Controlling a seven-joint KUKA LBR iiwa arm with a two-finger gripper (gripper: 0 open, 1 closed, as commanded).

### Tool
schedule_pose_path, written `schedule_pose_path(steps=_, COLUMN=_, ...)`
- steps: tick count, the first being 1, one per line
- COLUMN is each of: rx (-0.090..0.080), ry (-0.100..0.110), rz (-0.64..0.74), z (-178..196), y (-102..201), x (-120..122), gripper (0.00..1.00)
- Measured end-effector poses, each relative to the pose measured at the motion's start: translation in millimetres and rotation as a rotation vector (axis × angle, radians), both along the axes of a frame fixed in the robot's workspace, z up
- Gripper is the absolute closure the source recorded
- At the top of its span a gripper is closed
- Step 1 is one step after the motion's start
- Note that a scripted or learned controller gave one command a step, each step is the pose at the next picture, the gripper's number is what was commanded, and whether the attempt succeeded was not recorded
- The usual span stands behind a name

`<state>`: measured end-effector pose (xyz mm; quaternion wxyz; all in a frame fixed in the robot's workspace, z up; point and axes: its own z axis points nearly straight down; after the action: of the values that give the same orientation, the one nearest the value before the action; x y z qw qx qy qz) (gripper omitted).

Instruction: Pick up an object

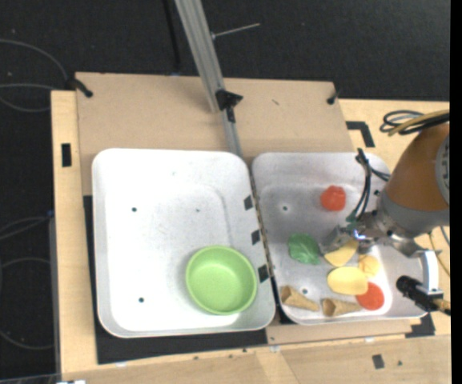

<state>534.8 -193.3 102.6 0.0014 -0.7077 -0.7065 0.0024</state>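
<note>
Jaws (351, 237) low in rt bin (295, 174), just above yellow piece (340, 255); can't tell if spread or closed.

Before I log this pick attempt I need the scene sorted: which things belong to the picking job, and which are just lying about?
In the job:
- gripper, low in the right bin
- yellow pieces beside it
- green leafy piece
- red-orange ball
- red piece
- tan wedges

Lying about:
- green bowl in the left bin
- cables on the bench

Small toy foods (348, 279), scattered, right bin (295, 174)
</note>
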Motion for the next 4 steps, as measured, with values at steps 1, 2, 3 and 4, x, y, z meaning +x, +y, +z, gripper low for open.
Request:
schedule_pose_path(steps=1, rx=0.001, ry=-0.009, rz=-0.005, z=15, y=0, x=3, gripper=1.00)
schedule_pose_path(steps=2, rx=-0.001, ry=-0.013, rz=-0.002, z=70, y=-7, x=-4, gripper=1.00)
schedule_pose_path(steps=3, rx=-0.002, ry=-0.014, rz=0.003, z=129, y=-18, x=-2, gripper=1.00)
schedule_pose_path(steps=4, rx=0.001, ry=-0.009, rz=0.005, z=134, y=-19, x=-1, gripper=1.00)
